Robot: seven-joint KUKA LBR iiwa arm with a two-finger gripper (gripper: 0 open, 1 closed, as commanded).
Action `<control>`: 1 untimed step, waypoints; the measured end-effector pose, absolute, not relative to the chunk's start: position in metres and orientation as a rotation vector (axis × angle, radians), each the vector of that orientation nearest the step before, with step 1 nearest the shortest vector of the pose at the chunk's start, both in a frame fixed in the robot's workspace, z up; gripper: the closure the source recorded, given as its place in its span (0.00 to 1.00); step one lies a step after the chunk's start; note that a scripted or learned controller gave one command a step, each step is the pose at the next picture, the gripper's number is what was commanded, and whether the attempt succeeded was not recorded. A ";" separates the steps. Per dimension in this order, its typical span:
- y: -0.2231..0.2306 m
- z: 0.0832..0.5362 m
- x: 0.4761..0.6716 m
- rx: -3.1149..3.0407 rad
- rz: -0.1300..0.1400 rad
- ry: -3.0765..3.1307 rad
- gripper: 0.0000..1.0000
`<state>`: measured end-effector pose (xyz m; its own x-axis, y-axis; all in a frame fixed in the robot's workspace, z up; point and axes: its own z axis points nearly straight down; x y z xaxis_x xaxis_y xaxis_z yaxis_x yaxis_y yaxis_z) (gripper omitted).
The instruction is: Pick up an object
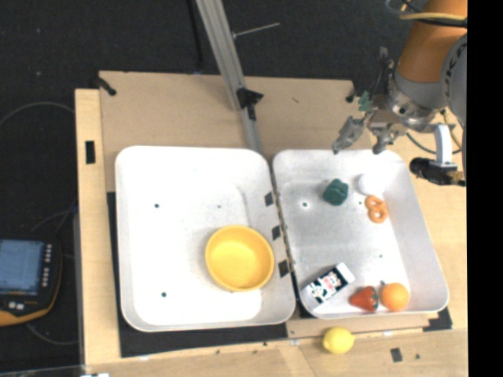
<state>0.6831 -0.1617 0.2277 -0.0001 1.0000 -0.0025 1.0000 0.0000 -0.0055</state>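
Claw [363, 138] hangs spread and empty over the right bin's [420, 234] far edge, so the approach is in hand. Next it must drop onto the green block [336, 192] nearby.

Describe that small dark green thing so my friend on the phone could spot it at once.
Start at the right-hand white bin and look to its upper middle, just below the robot's gripper. The green object sits there alone on the bin floor. It is the one dark green, chunky item; its nearest neighbours are a white ball and an orange pretzel-shaped piece.
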 end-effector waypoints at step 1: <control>-0.158 0.182 0.677 -2.221 0.008 -2.221 0.00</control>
